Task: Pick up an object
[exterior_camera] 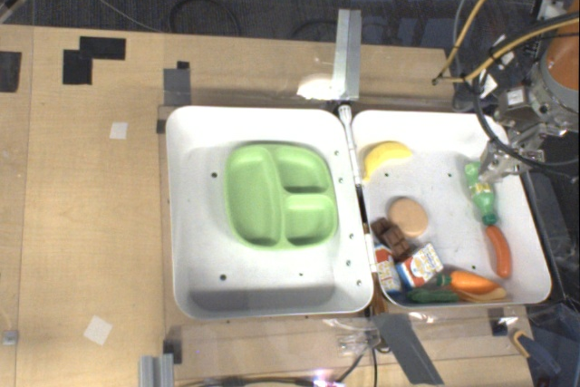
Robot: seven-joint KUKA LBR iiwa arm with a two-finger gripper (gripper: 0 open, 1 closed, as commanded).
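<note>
From above, the grey arm's two-finger gripper [501,160] hangs at the upper right corner of the right white bin [435,127], just over a small green toy vegetable [481,195]; whether it is clenched or released I cannot tell. Nearby lie an orange-red sausage [499,251], a yellow lemon-like fruit [386,157] and a round tan biscuit [408,216]. The left white bin [195,195] carries a green divided plastic tray [277,193].

Gripper [497,166] low, wrist above.
</note>
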